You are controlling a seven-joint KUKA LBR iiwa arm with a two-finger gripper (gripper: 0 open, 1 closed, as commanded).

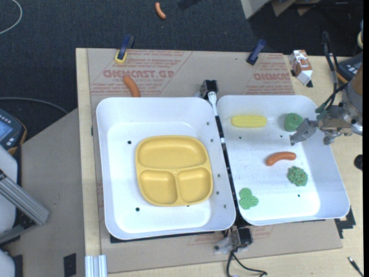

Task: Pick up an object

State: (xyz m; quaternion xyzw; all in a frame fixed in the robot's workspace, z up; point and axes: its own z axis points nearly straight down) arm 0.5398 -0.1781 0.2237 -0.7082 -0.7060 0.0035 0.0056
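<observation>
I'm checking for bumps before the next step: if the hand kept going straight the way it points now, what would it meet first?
Probably the green round toy, just ahead of the hand, which points left; depth is unclear from above.

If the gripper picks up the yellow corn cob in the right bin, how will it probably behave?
The corn cob looks like a small plastic toy, so probably stiff and light. Its rounded, elongated shape lying flat suggests it may roll if pushed sideways. Its bumpy surface might help the gripper hold it.
</observation>
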